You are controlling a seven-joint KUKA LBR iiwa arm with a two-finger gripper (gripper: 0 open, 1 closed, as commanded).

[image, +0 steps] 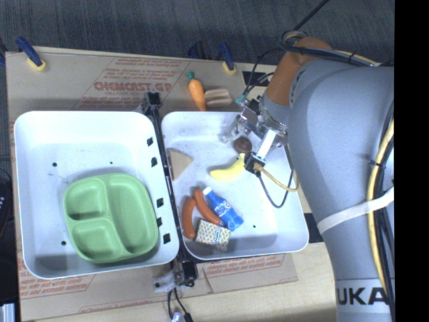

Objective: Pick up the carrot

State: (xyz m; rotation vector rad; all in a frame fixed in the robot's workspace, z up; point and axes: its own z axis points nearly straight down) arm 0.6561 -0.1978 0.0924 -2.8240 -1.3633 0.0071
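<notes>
The carrot, orange with a green top, lies on the cardboard just beyond the far rim of the right bin, outside both bins. My gripper hangs over the far part of the right bin, to the right of and nearer than the carrot, a short way from it. A small dark round shape shows at the gripper's tip. A yellow banana lies just below the gripper on the bin floor.
A tan block sits right beside the carrot. The right bin also holds a tan wedge, two sausages, a blue packet and a patterned box. A green divided plate lies in the left bin.
</notes>
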